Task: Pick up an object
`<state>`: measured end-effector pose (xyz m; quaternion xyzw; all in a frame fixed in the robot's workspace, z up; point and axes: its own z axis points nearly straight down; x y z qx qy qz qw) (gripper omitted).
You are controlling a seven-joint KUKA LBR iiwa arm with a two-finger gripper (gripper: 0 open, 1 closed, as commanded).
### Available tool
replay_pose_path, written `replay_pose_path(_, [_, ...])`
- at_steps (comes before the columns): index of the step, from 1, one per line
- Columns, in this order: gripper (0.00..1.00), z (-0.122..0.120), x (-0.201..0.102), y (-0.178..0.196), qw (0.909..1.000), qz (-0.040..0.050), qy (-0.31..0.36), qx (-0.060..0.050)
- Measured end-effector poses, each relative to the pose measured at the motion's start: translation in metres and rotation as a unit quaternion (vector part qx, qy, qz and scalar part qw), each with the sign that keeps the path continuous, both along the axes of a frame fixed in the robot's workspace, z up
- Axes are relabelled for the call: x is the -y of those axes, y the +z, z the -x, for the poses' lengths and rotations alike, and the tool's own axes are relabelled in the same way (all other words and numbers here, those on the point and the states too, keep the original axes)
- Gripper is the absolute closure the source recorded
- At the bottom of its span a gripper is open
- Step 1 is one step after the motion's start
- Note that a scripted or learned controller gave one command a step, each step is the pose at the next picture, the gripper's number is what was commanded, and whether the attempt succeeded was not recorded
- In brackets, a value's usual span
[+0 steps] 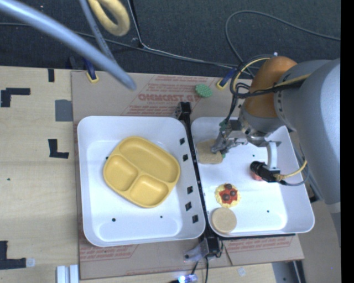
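A flat tan piece in the right bin is partly covered by the gripper. The arm is cut off by the right edge. A grey bar at top left is blurred, and a yellow loop is cut by the top edge.

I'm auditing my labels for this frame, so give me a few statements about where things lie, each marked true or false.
1. The yellow divided plate lies in the bin on the view's left. True.
2. The green object lies in the bin on the view's right. False: it lies on the cardboard beyond both bins.
3. The gripper is over the bin on the view's right. True.
4. The round tan disc rests on the yellow divided plate. False: it lies in the bin on the view's right, near the small red-topped piece.
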<state>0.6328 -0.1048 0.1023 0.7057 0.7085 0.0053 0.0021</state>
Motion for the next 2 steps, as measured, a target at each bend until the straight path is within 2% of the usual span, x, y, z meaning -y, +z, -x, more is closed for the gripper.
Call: replay_pose_path(2, [1.0, 0.003, 0.009, 0.105, 1.0, 0.0027, -0.001, -0.004])
